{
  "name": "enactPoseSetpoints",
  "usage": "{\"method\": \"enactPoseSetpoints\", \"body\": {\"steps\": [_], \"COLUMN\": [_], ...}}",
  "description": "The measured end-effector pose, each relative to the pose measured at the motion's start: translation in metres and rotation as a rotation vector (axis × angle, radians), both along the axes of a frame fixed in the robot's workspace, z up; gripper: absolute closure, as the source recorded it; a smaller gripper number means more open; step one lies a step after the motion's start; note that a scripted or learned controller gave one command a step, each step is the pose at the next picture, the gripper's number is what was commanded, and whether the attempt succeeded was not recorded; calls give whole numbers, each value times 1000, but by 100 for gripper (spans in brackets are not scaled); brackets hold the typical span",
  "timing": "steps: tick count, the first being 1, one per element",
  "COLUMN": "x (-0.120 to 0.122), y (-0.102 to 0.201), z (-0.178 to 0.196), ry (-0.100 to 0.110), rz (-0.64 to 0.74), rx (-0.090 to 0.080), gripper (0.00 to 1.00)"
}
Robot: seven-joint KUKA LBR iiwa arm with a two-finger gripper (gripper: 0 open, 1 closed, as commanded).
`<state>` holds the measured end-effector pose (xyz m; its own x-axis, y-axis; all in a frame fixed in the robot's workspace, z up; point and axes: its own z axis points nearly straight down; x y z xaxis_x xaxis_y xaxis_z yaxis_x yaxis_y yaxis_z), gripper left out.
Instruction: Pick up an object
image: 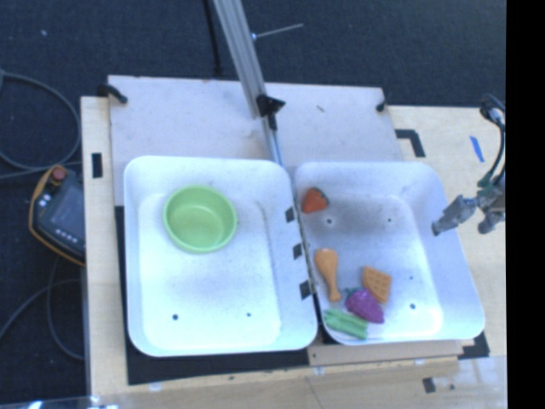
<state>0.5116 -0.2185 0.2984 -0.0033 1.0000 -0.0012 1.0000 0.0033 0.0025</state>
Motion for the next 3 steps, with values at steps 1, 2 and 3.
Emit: {"method": "enactPoseSetpoints", "body": {"steps": [1, 2, 3], "x": [0, -4, 5], "y": [0, 3, -2], "z": [0, -44, -97], "ry": [0, 4, 6], "rz": [-1, -3, -5], "rx": [0, 0, 0], "gripper": [0, 0, 0]}}
